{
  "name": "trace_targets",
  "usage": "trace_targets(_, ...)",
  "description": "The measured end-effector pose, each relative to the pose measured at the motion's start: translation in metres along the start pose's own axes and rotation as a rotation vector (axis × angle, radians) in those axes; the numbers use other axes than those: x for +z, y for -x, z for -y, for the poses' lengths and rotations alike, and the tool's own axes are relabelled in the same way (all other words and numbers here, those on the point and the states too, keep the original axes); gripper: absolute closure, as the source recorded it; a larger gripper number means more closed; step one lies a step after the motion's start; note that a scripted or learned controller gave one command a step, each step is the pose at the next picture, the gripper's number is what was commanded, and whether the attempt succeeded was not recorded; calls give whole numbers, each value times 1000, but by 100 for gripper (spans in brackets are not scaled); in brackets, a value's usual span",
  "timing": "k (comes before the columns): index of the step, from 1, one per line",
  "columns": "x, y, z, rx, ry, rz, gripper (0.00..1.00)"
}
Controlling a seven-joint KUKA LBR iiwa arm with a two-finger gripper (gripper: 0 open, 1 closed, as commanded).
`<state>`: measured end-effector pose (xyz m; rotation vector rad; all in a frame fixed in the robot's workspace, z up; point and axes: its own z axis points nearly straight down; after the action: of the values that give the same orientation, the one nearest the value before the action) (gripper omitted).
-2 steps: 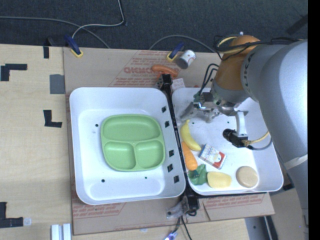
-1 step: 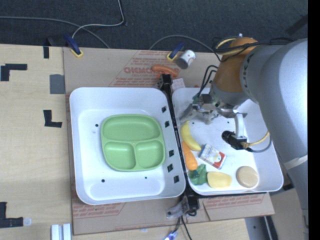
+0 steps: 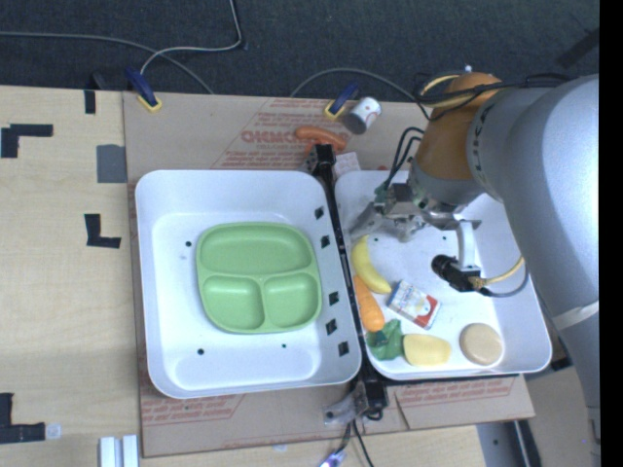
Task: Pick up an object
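- Bins: two shallow white ones side by side on the bench; left bin (image 3: 161, 261), right bin (image 3: 521, 300).
- Left bin holds a green divided plate (image 3: 259, 275), three compartments, lying flat near the middle.
- Arm (image 3: 526, 154) comes in from the right, grey with an orange band (image 3: 450, 144) above the wrist, hanging over the upper part of the right bin.
- Gripper (image 3: 397, 224) points down into the right bin's upper left area, just above the banana; fingers too small and blurred, cannot tell if spread or pressed together, nothing seen between them.
- Pickable things all sit in the right bin, along its left and lower sides:
- banana (image 3: 370, 267), yellow, by the left wall, just below the gripper.
- carrot (image 3: 369, 309), orange, just below the banana, touching it or nearly.
- green leafy piece (image 3: 386, 340) at the carrot's lower end.
- small red and white packet (image 3: 415, 305), right of the banana, tilted.
- yellow lump (image 3: 426, 348) near the bottom edge.
- round tan piece (image 3: 481, 342), right of the yellow lump, slightly apart.
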<state>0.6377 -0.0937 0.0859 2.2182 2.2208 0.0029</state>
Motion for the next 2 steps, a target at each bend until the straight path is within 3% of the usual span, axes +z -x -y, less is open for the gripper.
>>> trace_targets(1,0,4,-11,-1,-2,-2,0)
trace_targets(2,-1,4,51,1,-2,0,0)
